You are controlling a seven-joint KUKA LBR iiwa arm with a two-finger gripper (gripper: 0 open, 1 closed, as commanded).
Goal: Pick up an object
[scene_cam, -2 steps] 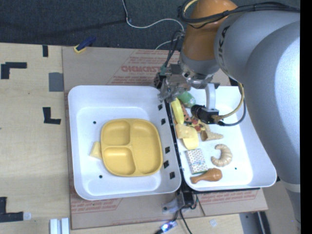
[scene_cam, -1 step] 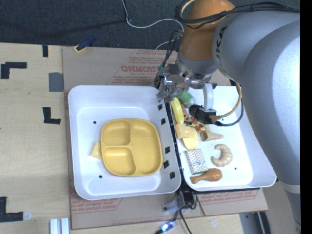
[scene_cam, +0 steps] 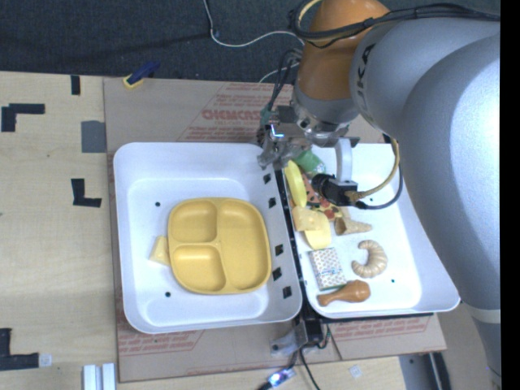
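Observation:
My gripper [scene_cam: 294, 154] hangs under the orange wrist band at the back left corner of the right bin [scene_cam: 422, 287], low over a green item [scene_cam: 309, 162] and a yellow banana-shaped piece [scene_cam: 295, 187]. The wrist hides its fingertips. In front of it, along the bin's left side, lie a yellow cheese-like wedge [scene_cam: 315, 227], a small red-and-brown piece [scene_cam: 328, 208], a speckled white block [scene_cam: 327, 267], a croissant [scene_cam: 370, 258] and a brown drumstick-shaped item [scene_cam: 344, 293].
The left bin [scene_cam: 130, 226] holds a yellow divided plate [scene_cam: 219, 244] with a pale yellow piece [scene_cam: 158, 251] tucked beside its left rim. The grey arm covers the right of the view. A black cable loops by the gripper's right side.

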